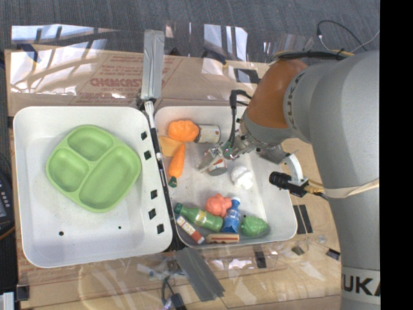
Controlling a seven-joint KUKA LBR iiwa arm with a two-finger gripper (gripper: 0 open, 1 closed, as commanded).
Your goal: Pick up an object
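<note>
The left bin [39, 237] on the counter holds a green divided plate [94, 167], lying flat with its three compartments bare. The right bin [284, 221] is crowded: an orange lump [183, 130] and a small can [208, 134] at its far end, a carrot [176, 163] along the left wall, a white object [242, 176] near the middle, and at the near end a green bottle [200, 217], a pinkish-orange piece [219, 205], a blue bottle [232, 217] and a green item [254, 226] bunched together. The hand [216, 160] sits low in the right bin's middle, just beside the white object; whether it is spread or pinching something I cannot tell.
</note>
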